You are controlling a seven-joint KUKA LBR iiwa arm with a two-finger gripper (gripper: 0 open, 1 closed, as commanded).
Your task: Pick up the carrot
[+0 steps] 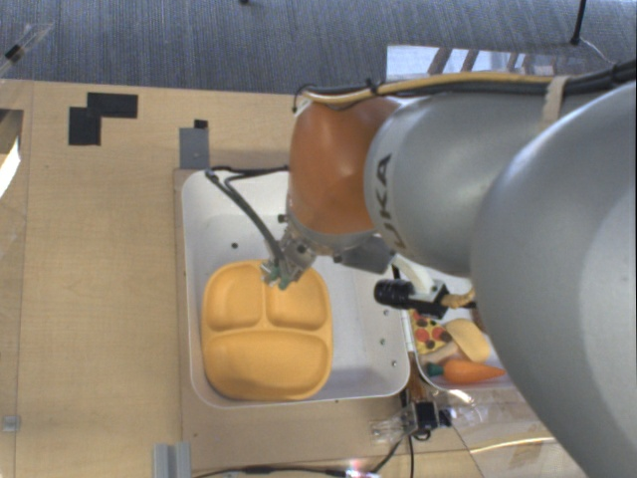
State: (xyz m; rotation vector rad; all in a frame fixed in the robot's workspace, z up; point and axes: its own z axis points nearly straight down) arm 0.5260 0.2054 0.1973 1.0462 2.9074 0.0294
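The carrot (474, 371) is orange and lies in the right bin (423, 376), near its front left corner, partly covered by the arm. My gripper (284, 269) hangs over the left bin (199, 227), at the far edge of a yellow divided plate (267, 335). It is well to the left of the carrot. The large grey arm with its orange band (333, 172) hides most of the right bin.
Beside the carrot lie a pizza-slice toy (430, 337) and a pale yellow piece (470, 343). A black part of the arm (394, 292) juts out over the wall between the bins. Cables run along the bench's front edge (398, 431).
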